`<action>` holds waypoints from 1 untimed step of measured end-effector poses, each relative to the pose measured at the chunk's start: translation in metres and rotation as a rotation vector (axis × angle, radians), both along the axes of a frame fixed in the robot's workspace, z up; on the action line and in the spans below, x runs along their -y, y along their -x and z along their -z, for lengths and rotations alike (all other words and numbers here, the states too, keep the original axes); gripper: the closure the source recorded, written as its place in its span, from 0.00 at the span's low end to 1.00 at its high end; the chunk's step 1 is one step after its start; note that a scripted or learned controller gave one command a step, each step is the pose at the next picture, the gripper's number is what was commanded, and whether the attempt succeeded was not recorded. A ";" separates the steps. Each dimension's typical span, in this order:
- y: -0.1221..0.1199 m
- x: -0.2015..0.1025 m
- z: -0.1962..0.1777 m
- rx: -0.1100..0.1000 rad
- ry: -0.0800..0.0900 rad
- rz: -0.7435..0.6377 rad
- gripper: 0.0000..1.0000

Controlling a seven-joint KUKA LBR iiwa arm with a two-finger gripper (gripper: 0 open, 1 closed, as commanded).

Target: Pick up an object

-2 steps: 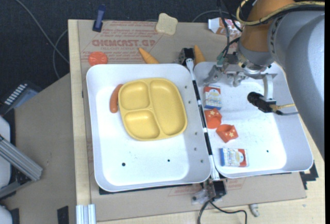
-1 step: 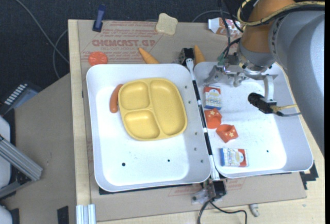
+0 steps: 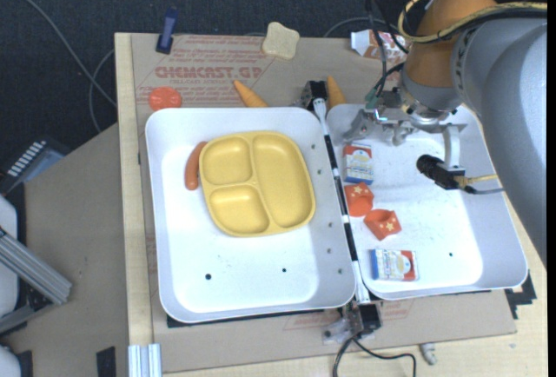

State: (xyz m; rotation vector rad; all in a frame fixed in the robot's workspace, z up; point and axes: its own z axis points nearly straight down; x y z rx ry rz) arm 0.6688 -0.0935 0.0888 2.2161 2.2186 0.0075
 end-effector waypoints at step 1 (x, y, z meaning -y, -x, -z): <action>-0.002 -0.002 -0.012 0.006 0.000 -0.002 1.00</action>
